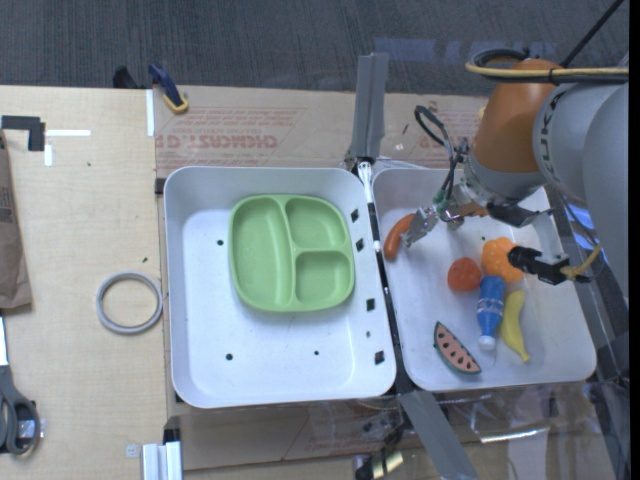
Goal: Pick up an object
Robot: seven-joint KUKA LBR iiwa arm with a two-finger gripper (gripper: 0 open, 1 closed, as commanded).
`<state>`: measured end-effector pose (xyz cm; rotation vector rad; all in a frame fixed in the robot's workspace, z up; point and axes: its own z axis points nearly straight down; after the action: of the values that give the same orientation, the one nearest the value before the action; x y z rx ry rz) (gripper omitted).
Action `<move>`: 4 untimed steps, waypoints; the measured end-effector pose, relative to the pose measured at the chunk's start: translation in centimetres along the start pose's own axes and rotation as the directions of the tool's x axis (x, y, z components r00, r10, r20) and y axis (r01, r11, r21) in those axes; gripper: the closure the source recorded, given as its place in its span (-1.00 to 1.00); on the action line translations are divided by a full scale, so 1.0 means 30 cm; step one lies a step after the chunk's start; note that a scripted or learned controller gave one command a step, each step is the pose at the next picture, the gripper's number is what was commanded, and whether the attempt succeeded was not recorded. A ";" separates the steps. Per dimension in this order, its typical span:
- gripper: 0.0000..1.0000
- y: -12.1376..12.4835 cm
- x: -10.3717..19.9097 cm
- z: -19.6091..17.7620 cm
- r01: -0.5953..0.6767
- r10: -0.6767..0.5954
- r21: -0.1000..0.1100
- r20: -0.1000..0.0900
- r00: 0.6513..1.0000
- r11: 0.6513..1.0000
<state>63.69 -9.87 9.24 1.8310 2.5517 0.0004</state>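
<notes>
The end effector (432, 218) sits low in the right bin (560, 368), at about the 10 o'clock part of it, just beside the orange-red sausage-shaped toy (396, 234) lying against the bin's left wall; whether its fingers are open or closed cannot be told from the camera view. Toward 4 o'clock from it lie an orange ball (463, 274), an orange fruit toy (499, 256), a blue bottle (489, 311) and a yellow banana (514, 325) close together, with a watermelon slice (456, 349) near the bin's 6 o'clock edge. The left bin (200, 358) holds a green three-compartment plate (291, 253), and a tape ring (130, 301) lies on the bench (80, 218) at 9 o'clock from that bin.
</notes>
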 end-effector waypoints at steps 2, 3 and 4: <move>-1.00 0.000 -0.006 -0.033 -0.004 0.004 -0.002 0.001 1.000 1.000; -1.00 -0.153 -0.066 0.001 0.304 -0.304 0.000 0.000 0.953 0.953; 1.00 -0.152 -0.070 -0.032 0.300 -0.300 -0.002 0.002 0.954 0.954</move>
<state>60.04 -13.33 10.20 1.4212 2.7975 0.0020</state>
